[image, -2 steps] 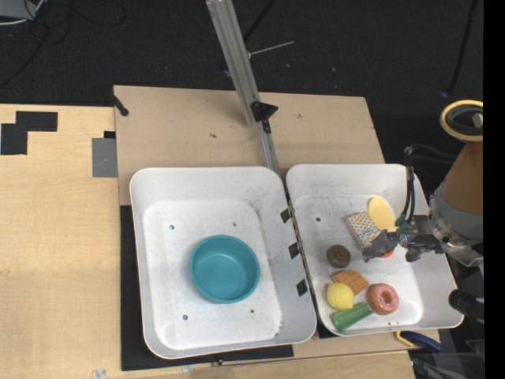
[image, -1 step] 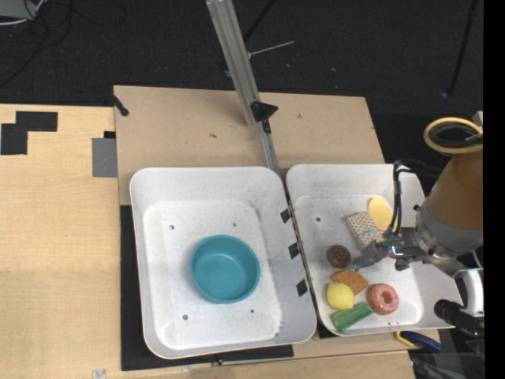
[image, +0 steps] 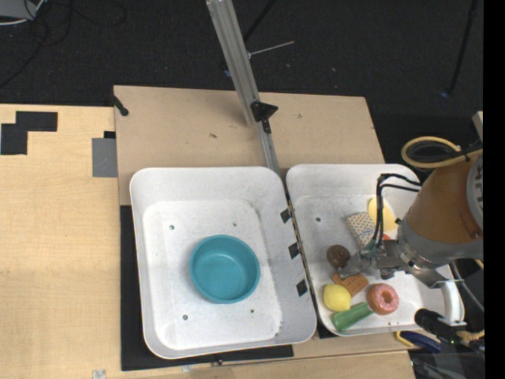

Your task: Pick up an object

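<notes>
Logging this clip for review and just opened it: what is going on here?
A KUKA arm reaches in from the right over the right bin, its gripper low among a cluster of small items: a brown ball, a lemon, a pink donut, a green piece and an orange piece. Nothing is visibly lifted yet. The left bin holds a teal bowl, untouched.

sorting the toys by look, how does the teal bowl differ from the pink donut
The teal bowl is far bigger than the pink donut. The bowl sits alone in the left bin; the donut lies among other toys in the right bin. The bowl is hollow, the donut ring-shaped. Both are round.
</notes>
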Tool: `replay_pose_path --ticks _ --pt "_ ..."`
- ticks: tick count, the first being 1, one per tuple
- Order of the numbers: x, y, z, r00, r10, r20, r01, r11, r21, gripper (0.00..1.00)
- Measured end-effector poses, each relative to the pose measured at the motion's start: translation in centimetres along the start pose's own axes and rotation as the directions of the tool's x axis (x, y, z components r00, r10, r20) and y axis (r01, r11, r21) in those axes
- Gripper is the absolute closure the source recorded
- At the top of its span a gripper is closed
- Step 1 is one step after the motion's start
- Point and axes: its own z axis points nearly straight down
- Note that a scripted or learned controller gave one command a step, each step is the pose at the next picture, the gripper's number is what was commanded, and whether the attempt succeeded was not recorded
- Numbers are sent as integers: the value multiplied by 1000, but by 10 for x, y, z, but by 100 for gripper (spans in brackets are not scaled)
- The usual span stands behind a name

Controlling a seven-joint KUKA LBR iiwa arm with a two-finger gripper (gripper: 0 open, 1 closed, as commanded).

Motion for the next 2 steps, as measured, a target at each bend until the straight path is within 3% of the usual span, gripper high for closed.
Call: replay_pose_path --ticks 1,2 --pt "-1 1 -12 1000 1 1 -1 1000 -4 100" --pt "-3 -8 -64 1000 1 2 -1 1000 -9 100"
